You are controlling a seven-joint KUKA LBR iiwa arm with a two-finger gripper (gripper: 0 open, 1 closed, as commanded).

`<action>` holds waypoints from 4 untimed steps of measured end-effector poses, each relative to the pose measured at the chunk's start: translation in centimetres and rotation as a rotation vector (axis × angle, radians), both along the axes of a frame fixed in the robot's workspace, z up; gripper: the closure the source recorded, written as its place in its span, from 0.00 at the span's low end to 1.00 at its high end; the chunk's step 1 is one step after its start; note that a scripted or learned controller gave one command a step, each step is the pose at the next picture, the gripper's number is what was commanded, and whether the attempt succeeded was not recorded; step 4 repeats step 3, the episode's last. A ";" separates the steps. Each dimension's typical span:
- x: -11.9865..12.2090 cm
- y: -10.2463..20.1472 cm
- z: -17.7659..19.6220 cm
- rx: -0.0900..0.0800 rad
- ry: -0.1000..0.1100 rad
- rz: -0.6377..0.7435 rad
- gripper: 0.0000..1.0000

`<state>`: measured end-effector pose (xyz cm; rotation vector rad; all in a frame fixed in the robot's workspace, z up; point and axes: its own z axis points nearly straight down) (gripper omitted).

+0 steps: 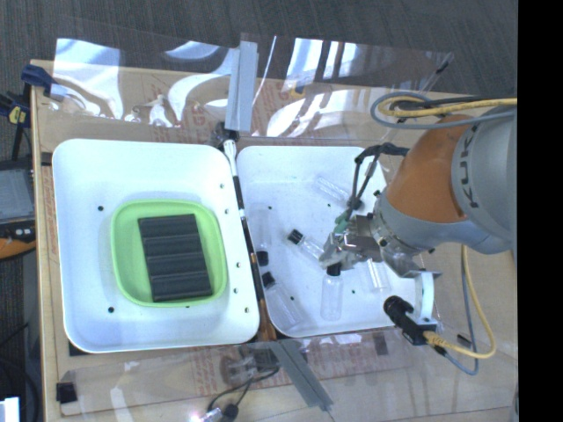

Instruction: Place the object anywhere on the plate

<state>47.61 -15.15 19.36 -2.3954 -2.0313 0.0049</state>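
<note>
My grey arm with its orange band (422, 183) reaches in from the right edge of the frame, and my two-finger gripper (345, 246) sits low over the right white bin (273, 174), roughly at that bin's centre-right. I cannot tell from this view how the gripper is set, because the wrist body and cables crowd it.

The things to pick are small clear plastic vials with black caps, hard to make out against the white floor. One clear vial with a black cap (332, 295) lies just below my gripper, towards the lower middle of the right bin, its cap end pointing up towards the tool; it is near the tool, and I cannot tell whether they touch. Another small black-capped piece (295, 236) lies to the left of the gripper, apart from it. Two small black bits (264, 271) rest against the bin's left wall, further left again.

The light green square plate (123, 236) sits in the left white bin (79, 183), in the left half of the frame, well apart from my gripper. A dark grey ribbed rectangular block (176, 258) lies on it.
</note>
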 end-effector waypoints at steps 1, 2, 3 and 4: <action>1.9 9.1 -0.2 0.001 0.001 0.034 1.00; 5.3 13.6 -0.3 0.002 0.001 0.176 1.00; 5.3 13.6 -0.3 0.002 0.001 0.176 0.00; 5.3 13.6 -0.3 0.002 0.001 0.176 0.00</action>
